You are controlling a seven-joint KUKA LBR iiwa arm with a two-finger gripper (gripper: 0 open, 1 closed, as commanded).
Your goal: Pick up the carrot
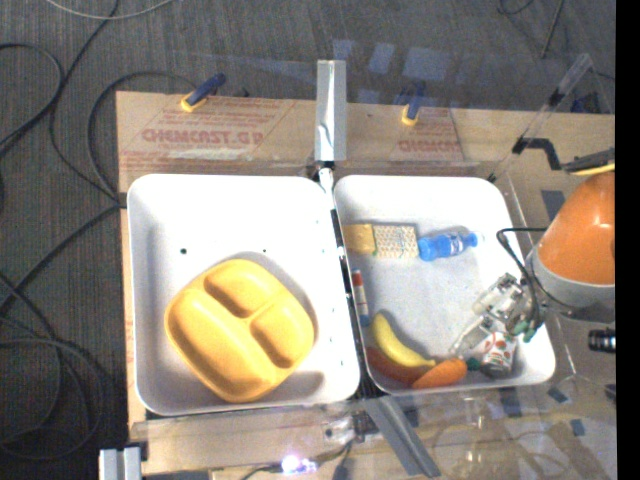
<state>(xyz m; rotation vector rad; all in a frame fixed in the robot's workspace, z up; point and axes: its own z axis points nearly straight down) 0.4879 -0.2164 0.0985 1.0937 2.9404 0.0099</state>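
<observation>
The end effector (497, 320) hangs low in the near right corner of the right bin (440, 193), just above and right of the carrot (441, 373); whether it is apart or together cannot be told, for its metal parts blur into the clutter there, and nothing is seen clamped in it.

Taking the right bin as the mark: to its left, touching along the shared rim, lies one left bin (150, 268), and in it one yellow divided tray (240, 328) with three compartments. Inside the right bin, along its left wall, lies one thin pen-like stick (359, 296). At its far side lies one flat tan and white packet (381, 240), and just right of that one blue bottle (446, 244) on its side. By the near wall lies one yellow banana (396, 346) with a dark red thing (392, 370) beneath it.

There is one carrot: short, orange, tapered, lying flat against the near wall, touching the banana's right end, with a small green thing (478, 362) at its right end.
</observation>
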